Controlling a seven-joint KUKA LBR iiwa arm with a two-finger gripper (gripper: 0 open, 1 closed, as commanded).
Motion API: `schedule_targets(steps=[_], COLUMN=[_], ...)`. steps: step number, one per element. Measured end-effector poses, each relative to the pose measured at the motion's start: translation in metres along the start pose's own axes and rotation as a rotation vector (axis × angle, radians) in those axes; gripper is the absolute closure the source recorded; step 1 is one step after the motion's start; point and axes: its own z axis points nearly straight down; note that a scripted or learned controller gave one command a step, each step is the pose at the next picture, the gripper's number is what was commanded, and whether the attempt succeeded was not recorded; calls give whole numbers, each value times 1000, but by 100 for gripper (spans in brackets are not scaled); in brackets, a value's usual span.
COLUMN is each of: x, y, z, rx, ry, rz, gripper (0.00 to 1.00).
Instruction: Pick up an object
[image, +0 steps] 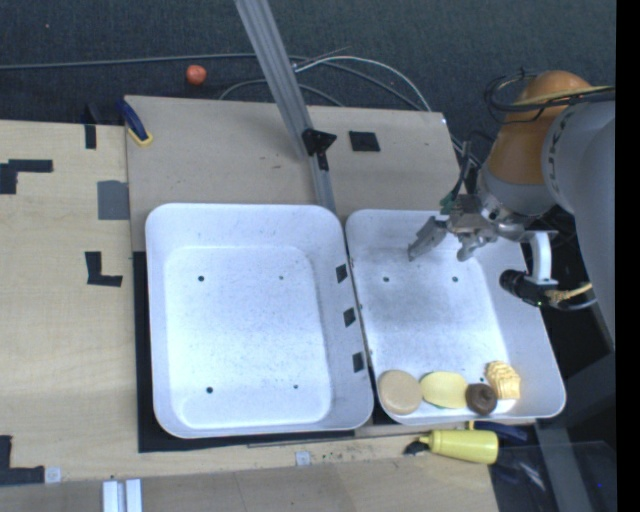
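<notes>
Gripper (445, 243) hangs over far end of right bin (430, 300), fingers spread open w/ nothing between. Objects sit well apart, crowded in near right corner: tan disc (399, 392), yellow disc (442, 389), dark round piece (481, 399), yellow ridged piece (503, 379). Risk: tight packing vs bin wall may block a finger, or it pinches two, or nudges them away.

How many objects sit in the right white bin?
4, clustered along the near edge of the right white bin: a tan round disc, a pale yellow oval piece, a small dark brown round piece, a yellow ridged piece.
</notes>
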Motion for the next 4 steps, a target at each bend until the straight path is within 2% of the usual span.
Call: schedule_targets(steps=[1, 2, 3, 4], x=[5, 6, 5, 12], y=[-7, -7, -7, 0], z=[47, 63, 51, -6], rx=[-1, -4, -6, -9], ry=[0, -1, -2, -1], rz=[0, 0, -1, 0], gripper=[0, 0, 100, 100])
